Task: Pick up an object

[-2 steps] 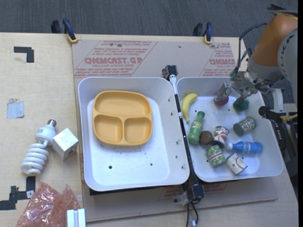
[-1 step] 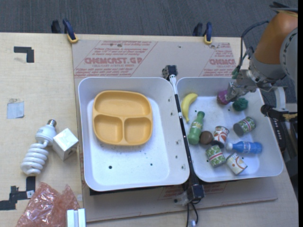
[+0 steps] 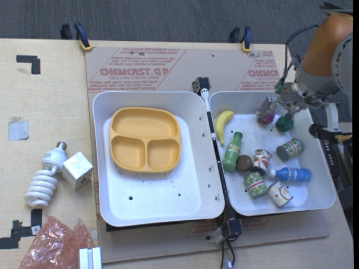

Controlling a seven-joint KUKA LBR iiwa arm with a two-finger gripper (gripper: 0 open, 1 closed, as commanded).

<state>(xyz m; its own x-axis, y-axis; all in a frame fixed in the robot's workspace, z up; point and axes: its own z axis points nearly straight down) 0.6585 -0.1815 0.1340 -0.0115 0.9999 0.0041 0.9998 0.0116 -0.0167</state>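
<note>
Gripper (image 3: pixel 279 112) hung over right bin's (image 3: pixel 322 198) far corner, w/ a purple thing (image 3: pixel 266 117) & green thing (image 3: pixel 285 123) at its tips. Can't tell if it was open or closed.

Lighting is looking pretty even and bright, seemingly coming from overhead, so the white bins (image 3: pixel 157 206) are reading clean without blowing out. Soft, short shadows are sitting under the yellow tray (image 3: pixel 146 139) and the light bulb (image 3: pixel 45 175). Overall it's a bit soft and low-res, and the printed board lettering (image 3: pixel 134 72) is blurring slightly.
</note>
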